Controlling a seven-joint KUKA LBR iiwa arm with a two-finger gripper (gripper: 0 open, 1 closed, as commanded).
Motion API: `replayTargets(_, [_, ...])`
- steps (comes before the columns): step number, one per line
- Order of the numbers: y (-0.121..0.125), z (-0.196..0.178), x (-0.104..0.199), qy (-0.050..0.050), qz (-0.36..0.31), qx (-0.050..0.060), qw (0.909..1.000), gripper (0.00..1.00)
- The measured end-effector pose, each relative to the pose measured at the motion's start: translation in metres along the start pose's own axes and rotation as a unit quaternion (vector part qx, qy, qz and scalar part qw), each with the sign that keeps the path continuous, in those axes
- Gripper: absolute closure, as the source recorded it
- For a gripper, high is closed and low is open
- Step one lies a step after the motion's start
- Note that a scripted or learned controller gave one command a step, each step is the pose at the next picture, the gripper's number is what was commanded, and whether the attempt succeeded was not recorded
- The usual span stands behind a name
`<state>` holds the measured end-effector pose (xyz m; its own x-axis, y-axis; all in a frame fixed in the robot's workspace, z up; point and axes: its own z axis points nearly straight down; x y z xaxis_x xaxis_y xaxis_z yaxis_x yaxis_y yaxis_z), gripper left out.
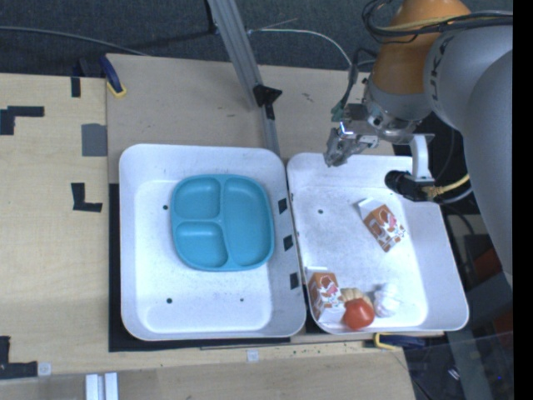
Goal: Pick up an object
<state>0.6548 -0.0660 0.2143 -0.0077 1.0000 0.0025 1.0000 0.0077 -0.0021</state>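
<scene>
My gripper [337,154] hangs over the far left corner of the right bin [333,227], high above its floor, with nothing seen between its fingers. In that bin an orange and white packet [383,225] lies toward the right side. At the near edge lie a second red and white packet [323,290], a red tomato-like ball [358,313] and a small silver-white object [385,300], close together. All of these lie well below and in front of the gripper.
The left bin [146,248] holds a blue divided plate [222,222]. A grey metal pole [237,44] slants in from the top toward the gap between the bins. The arm [433,48] fills the upper right.
</scene>
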Motion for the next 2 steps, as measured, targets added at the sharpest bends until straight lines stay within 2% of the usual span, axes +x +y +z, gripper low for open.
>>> replayTargets(2, [0.005, -0.022, 0.11, 0.0, 0.0, -0.001, 1.0, 1.0])
